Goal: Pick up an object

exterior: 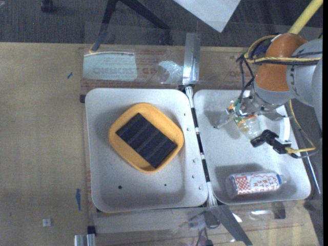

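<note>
Gripper (241, 118) hangs low over the right bin (302, 186); whether it grips anything I cannot tell. Toward the near edge from it lies a red-and-white patterned bottle (254, 183). Left of it, the left bin (97, 152) holds a yellow-rimmed solar panel (146, 137).

Bins (102, 188): smooth matt white plastic. Orange pad (123, 152), upper left bin: rubbery rim, dark ribbed glossy panel. Bottle (253, 182), lower right: printed red-white wrap. Bench (36, 137): matt wood.
</note>
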`<action>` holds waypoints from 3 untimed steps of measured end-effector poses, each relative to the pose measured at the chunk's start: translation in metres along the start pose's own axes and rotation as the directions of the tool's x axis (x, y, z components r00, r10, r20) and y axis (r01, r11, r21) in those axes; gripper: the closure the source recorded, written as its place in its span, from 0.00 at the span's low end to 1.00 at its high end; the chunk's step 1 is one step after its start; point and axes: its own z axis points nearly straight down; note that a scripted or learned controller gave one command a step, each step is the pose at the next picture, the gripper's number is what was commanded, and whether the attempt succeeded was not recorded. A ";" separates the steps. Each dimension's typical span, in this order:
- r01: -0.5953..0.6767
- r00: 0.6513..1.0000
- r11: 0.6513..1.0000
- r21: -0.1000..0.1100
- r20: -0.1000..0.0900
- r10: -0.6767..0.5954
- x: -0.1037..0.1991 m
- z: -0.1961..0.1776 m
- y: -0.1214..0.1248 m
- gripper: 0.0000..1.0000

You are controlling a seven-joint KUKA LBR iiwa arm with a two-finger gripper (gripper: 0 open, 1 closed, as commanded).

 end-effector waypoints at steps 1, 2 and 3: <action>-0.002 1.000 1.000 -0.003 0.001 0.002 -0.001 -0.010 0.000 1.00; 0.093 0.996 0.996 0.004 -0.001 -0.093 0.016 -0.010 -0.037 1.00; 0.451 0.893 0.893 -0.001 0.004 -0.451 0.045 -0.187 0.020 1.00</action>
